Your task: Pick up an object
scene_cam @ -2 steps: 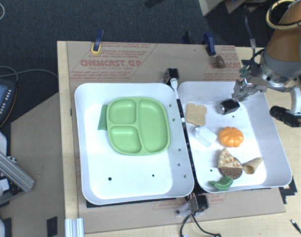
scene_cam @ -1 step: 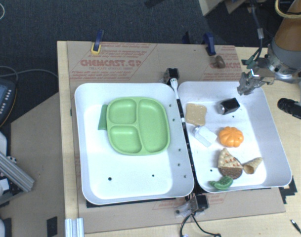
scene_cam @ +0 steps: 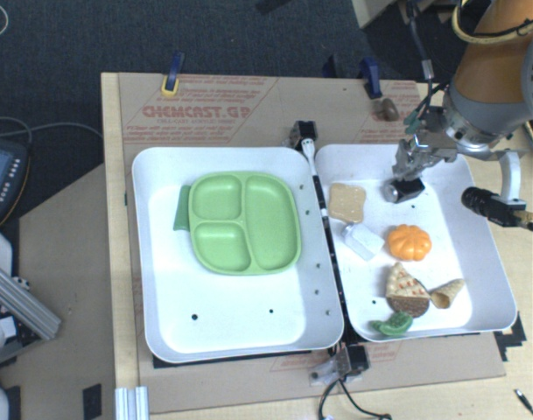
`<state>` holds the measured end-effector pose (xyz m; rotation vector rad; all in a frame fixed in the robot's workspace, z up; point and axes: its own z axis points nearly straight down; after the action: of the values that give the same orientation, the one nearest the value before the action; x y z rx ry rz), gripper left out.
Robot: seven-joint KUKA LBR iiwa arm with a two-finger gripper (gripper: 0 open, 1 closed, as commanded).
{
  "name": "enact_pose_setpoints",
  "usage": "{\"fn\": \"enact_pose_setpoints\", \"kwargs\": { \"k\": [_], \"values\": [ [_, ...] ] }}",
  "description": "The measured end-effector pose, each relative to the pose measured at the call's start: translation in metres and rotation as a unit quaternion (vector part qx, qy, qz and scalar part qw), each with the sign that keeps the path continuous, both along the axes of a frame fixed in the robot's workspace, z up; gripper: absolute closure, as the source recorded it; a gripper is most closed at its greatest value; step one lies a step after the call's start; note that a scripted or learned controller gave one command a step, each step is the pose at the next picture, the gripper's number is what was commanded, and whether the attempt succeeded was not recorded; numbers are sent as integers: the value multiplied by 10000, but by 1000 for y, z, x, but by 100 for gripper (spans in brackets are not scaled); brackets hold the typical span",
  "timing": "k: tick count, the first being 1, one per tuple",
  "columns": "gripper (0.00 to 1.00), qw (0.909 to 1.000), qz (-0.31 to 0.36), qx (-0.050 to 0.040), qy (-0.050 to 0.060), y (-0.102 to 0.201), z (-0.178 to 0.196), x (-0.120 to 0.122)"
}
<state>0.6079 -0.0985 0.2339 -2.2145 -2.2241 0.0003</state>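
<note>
We are looking down on a board-covered surface (scene_cam: pixel 248 103) printed in red with "CHEMCAST G.P". In the left bin (scene_cam: pixel 152 234) a green divided plate (scene_cam: pixel 246 222) is lying. In the right bin (scene_cam: pixel 485 261) our gripper (scene_cam: pixel 409 185) is hanging at about twelve o'clock; we cannot tell how its jaws are standing. A tan slice (scene_cam: pixel 347 203) is lying at nine o'clock from it, an orange pumpkin (scene_cam: pixel 410 242) at six, and farther toward six a wedge (scene_cam: pixel 407 291), a cone (scene_cam: pixel 448 292) and a green piece (scene_cam: pixel 393 325).
</note>
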Motion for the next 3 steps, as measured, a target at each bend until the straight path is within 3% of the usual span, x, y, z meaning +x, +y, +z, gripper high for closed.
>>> {"fn": "enact_pose_setpoints", "kwargs": {
  "k": [1,3],
  "values": [
    [100,10000,3,1,0,46,6,-16],
    [100,10000,7,4,10,145,-17,-62]
  ]
}}
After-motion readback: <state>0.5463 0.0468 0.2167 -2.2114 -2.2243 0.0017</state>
